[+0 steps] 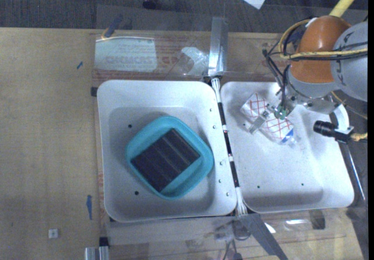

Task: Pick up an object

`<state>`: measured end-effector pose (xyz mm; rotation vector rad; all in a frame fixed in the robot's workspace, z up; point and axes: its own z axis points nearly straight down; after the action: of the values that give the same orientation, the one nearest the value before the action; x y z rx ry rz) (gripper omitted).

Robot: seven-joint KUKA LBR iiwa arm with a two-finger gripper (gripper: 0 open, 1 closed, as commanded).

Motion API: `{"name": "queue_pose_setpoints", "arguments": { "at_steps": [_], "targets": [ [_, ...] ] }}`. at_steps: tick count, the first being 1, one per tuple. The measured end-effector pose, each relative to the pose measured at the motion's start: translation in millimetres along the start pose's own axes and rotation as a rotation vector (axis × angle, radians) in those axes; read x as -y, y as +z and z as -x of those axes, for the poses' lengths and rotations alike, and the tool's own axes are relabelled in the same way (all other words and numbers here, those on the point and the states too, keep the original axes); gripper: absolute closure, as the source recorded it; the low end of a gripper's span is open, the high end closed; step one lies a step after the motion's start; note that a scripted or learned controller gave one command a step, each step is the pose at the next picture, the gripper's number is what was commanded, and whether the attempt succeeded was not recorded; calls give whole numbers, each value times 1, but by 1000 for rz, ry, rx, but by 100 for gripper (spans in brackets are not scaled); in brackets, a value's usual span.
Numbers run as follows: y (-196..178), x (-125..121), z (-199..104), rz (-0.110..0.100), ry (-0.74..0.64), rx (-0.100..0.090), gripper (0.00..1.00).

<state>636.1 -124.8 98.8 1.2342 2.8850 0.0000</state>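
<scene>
One red-checked white packet point(261, 114) lies directly beneath the hand point(280, 111), long axis slanting down to the hand's right | hand poised at the packet's far edge, grip state cannot be told | right bin point(292, 177) underneath; teal tray point(169, 156) well off leftward.

The wooden bench point(47, 136) is carrying two shallow white bins, which are lying side by side and touching along their inner rims. The right bin point(304, 186) is sitting directly under the jaws, and the left bin point(111, 136) is lying well to the side of the jaws, beyond that shared rim. A clear plastic sheet point(125, 54) is lying flat on the bench behind the left bin, far from the jaws.
</scene>
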Motion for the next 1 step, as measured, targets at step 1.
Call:
{"name": "queue_pose_setpoints", "arguments": {
  "at_steps": [1],
  "targets": [
    [-87,-57,-36,2,16,1,100]
  ]
}}
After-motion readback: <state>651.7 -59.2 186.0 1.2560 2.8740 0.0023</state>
